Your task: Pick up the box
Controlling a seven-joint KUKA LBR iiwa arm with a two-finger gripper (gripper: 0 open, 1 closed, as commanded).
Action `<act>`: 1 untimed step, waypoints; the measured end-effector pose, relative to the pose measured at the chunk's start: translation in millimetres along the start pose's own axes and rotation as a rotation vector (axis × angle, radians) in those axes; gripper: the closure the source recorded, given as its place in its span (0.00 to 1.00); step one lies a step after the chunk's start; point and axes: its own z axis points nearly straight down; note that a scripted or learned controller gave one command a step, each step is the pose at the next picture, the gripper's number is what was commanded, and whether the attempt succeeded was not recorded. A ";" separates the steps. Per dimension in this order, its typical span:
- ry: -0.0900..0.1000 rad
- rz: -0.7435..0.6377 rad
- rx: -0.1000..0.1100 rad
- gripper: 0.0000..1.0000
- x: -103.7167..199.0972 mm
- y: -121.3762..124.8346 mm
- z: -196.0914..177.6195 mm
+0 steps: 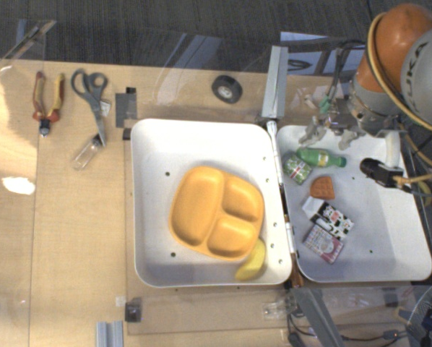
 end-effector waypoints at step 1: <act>0.000 -0.024 -0.003 0.00 -10.7 -91.4 29.4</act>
